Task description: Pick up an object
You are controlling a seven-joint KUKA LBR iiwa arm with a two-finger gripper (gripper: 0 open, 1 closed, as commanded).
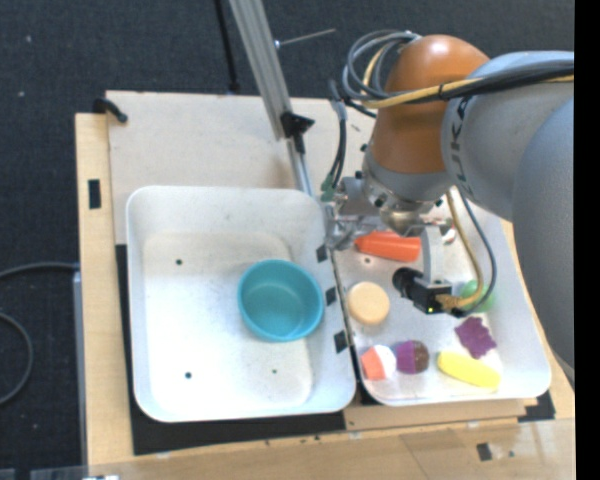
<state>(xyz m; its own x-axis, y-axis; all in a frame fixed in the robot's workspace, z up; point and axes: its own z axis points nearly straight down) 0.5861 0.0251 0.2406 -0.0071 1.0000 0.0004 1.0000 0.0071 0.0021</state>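
Bench (180,138): pale board, frame centre | left white bin (155,268): centre-left | right white bin (515,298): lower right, touching the left bin

Blue bowl (280,300) in left bin (160,218), gripper (380,230) over right bin (515,298) (above orange carrot (387,247))

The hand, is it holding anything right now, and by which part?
Cannot be told: the hand sits just above the orange carrot, its tip hidden by the wrist.

bowl (280,300) in left bin (170,228), toys right bin (515,308)
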